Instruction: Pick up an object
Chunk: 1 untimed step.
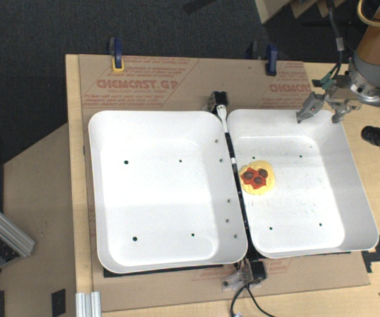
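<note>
Hovering over the far right corner of the right bin (pixel 348 177), the hand (pixel 323 113) has its 2 fingers spread apart, nothing between them. A round yellow object (pixel 256 177) with red and dark spots lies flat in the right bin's left part, near the divider, well apart from the hand.

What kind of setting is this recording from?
Most likely a robotics lab test bench, not a home or shop. Two white bins sit on a board clamped to the bench, a robot arm's gripper hovers over the right bin, and a small toy pizza lies inside it.
</note>
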Motion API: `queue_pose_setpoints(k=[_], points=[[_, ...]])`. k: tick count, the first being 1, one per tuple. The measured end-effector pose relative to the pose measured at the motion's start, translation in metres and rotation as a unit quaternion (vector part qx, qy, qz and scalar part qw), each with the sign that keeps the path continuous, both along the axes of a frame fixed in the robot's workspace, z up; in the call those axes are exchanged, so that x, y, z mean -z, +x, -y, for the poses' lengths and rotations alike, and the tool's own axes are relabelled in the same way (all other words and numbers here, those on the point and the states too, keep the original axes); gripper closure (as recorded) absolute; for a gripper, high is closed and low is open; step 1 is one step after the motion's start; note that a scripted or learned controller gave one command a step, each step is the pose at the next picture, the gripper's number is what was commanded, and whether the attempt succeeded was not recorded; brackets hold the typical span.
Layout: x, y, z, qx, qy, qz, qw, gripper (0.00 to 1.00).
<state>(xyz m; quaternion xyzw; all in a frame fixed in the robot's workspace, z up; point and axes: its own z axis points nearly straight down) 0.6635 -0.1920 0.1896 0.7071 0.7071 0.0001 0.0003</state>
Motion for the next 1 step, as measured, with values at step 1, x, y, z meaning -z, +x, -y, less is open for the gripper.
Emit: queue_pose_setpoints(k=[1], points=[[0.0049, -0.0414, -0.1156, -0.004, 0.0025, -0.003, 1.0, 0.0]])
